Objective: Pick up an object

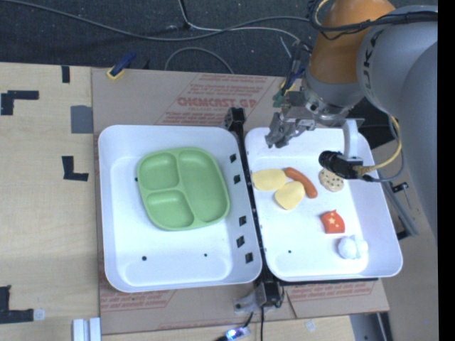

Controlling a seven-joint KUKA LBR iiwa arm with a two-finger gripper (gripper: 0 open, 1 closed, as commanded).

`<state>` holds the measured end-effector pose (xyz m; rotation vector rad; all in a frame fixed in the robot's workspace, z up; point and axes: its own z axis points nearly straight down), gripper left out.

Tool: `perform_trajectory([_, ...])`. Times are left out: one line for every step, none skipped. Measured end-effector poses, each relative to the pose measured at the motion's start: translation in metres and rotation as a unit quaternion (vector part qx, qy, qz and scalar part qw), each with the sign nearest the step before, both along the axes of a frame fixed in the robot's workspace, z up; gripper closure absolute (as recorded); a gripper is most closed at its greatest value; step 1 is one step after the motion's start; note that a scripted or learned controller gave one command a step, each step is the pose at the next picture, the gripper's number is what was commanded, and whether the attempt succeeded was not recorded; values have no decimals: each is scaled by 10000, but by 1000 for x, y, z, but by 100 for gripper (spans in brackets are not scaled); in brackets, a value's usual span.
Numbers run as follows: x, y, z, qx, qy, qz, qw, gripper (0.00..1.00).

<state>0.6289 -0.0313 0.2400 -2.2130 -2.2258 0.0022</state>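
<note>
Pale yellow rounded food pieces [279,187] lie touching in the right white bin [377,261], a red-orange sausage [301,182] just beside them; the two-finger gripper [283,133] hangs above the bin's far edge, nothing between its fingers, their spread impossible to tell; best to descend squarely over one piece, clear of its neighbours.
</note>
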Motion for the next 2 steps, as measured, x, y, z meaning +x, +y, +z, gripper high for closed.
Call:
perform_trajectory([11,64,-4,3,-6,9,10000,100])
perform_trajectory([14,114,-19,-6,-1,-1,10000,100])
